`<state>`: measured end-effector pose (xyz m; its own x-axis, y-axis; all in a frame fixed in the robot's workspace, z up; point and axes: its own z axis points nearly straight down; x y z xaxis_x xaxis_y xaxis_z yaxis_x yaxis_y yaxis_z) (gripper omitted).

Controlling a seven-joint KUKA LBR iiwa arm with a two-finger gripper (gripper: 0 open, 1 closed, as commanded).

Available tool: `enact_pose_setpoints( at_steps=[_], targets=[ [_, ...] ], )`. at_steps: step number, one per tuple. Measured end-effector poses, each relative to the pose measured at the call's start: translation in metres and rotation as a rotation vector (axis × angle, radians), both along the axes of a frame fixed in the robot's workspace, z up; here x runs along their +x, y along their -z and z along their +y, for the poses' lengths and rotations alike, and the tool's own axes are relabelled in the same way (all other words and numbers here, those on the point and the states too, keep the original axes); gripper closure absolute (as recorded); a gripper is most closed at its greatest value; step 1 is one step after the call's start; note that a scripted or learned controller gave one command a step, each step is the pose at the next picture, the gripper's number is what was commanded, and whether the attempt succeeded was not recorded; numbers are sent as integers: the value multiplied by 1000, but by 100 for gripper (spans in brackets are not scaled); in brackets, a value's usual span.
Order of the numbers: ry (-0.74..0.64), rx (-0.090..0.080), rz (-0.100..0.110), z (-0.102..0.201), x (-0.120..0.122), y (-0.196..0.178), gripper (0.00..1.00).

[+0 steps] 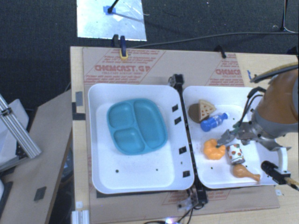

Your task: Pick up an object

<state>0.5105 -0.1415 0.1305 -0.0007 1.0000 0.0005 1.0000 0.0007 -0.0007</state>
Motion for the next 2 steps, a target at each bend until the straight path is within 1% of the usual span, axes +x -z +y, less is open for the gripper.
enact_pose_setpoints(
  at_steps=[1, 2],
  targets=[
    [-1, -1, -5, 0, 2, -13, 100],
    [-4, -2, -7, 0, 6, -56, 100]
  ],
)
